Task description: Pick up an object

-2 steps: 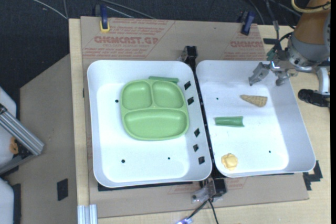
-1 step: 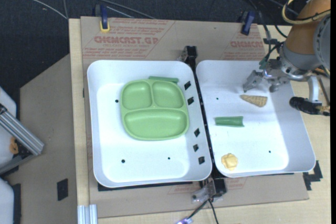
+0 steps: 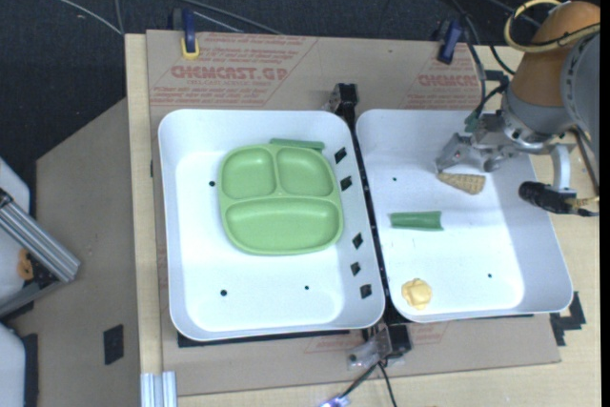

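The right bin [image 3: 534, 253] holds three loose items. A tan, waffle-like wedge [image 3: 463, 180] lies near its far side, a flat green pod [image 3: 416, 220] in the middle, and a small yellow lump [image 3: 416, 293] at the front edge. My gripper [image 3: 466, 158] hangs low over the far part of this bin, directly above the tan wedge and close to it. Its fingers stand open and nothing is between them. In the left bin [image 3: 191, 281] rests a green sectioned plate [image 3: 279, 200], with a thin green strip [image 3: 297, 145] behind it.
The arm's grey wrist and orange band [image 3: 558, 43] rise over the right bin's far right corner, with black cables [image 3: 548, 195] trailing by the rim. A black divider with clips [image 3: 355, 205] separates the bins. Blue clamps [image 3: 191, 38] hold the board's far edge.
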